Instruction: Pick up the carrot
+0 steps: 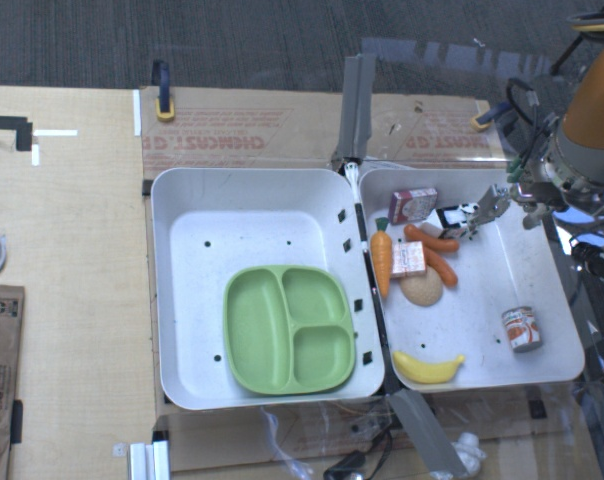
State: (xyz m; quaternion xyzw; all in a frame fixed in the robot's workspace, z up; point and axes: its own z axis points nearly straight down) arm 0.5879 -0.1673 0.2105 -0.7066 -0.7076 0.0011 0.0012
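Curved yellow banana (428, 368) | tapered orange carrot (382, 260) | metal tool (479, 215): grip state unclear

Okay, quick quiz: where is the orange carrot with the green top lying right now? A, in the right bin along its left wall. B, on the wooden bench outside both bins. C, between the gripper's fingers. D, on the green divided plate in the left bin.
A: the orange carrot with the green top lies in the right white bin against its left wall, beside the small white box, apart from the green divided plate in the left bin.
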